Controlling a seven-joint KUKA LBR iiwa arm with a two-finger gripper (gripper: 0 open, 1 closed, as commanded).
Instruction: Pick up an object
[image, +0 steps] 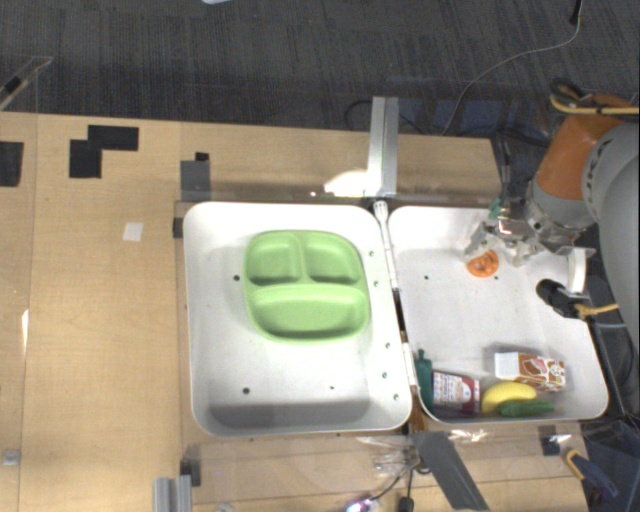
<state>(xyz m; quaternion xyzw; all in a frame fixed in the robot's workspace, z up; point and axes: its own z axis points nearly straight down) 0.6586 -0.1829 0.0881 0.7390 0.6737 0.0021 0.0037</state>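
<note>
We find the gripper (512, 232) low in the right bin (450, 320), just beside a small orange object (484, 264); its fingers stand apart, holding nothing.

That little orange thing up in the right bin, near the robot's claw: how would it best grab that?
Probably straight down from above. The small orange object lies low on the right bin floor, apart from the walls and the other items, so the fingers could close across its narrow width. The gripper is just beside it. Its exact shape is too small to tell.
</note>
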